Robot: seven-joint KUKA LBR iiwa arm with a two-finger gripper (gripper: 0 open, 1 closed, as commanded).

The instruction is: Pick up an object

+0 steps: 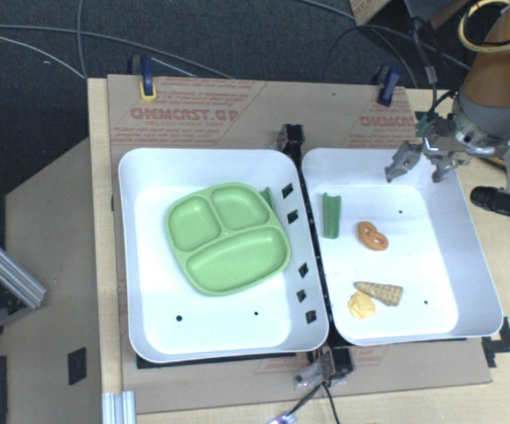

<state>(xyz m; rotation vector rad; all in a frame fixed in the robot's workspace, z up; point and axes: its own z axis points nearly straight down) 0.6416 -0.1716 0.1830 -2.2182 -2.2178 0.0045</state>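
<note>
Nearest the camera, in the right bin, a small yellow lump sits by the front edge, touching or almost touching a ribbed tan cone that lies on its side with the long axis running left-right, tip pointing toward the left. Farther back, near the middle of that bin, an orange pretzel-shaped piece lies flat, apart from the others. Just left of it and slightly farther back, a green stick lies close to the divider wall, its long axis running near-to-far. The left bin holds a green divided plate, tilted in plan, with three compartments. At the far right corner of the right bin, the gripper hangs over the back rim, below the orange band of the arm. Its two fingers are spread apart, nothing between them, touching no object; whether the tips touch the bin rim cannot be told. Key relation: all four candidate pieces lie toward the camera and to the left of the claw. The pretzel piece is the closest of them, down-left of the fingertips; the green stick is next, farther left; cone and lump are well apart, at the front. Judgement: the pick calls for a move forward and left, then descent; for the stick, the fingers would best close across its short width.
</note>
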